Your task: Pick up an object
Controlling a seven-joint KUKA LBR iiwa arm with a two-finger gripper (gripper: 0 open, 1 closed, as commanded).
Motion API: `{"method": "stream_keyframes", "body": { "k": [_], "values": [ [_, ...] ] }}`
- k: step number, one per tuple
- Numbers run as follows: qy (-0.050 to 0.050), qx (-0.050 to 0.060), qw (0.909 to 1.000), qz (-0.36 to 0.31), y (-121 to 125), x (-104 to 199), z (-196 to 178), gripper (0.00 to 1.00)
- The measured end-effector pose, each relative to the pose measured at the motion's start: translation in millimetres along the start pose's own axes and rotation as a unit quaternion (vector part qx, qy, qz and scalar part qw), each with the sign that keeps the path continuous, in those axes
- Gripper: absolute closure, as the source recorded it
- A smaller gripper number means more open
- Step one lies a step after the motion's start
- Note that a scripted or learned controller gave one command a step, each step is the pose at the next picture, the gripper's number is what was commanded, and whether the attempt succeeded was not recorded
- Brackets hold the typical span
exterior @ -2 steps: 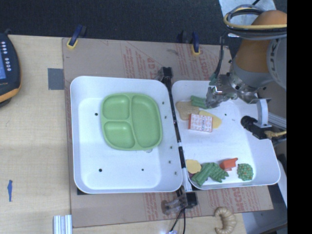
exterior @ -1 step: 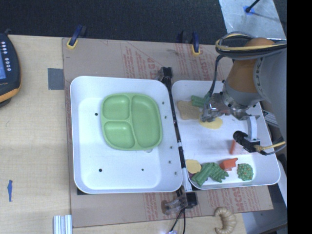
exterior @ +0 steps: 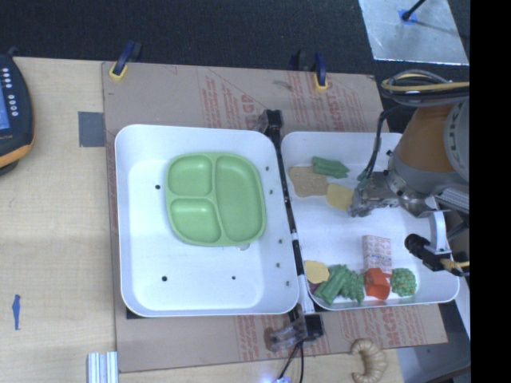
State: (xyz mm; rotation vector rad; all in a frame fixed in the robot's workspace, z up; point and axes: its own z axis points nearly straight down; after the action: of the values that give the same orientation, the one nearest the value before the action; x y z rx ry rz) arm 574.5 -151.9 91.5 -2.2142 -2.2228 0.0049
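Camera view: arm [exterior: 431,146] reaches into right bin [exterior: 351,294], end effector [exterior: 366,202] beside yellow piece [exterior: 339,195], finger state unclear.

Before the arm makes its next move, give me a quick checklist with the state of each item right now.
1. Pincer over the right bin: ok.
2. A target close to the pincer: ok, the yellow piece lies right beside it.
3. Something held between the fingers: cannot tell.
4. Neighbours crowding the target: not ok, the tan piece touches the yellow piece and the green pod lies close by.
5. Left bin set for a drop: ok, the green divided plate lies flat in it.
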Motion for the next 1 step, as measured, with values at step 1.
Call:
{"method": "stream_keyframes", "body": {
  "k": [1],
  "values": [
    [-0.001,-0.002,1.0,0.001,-19.8,-57.7,-67.9,1.0]
  ]
}}
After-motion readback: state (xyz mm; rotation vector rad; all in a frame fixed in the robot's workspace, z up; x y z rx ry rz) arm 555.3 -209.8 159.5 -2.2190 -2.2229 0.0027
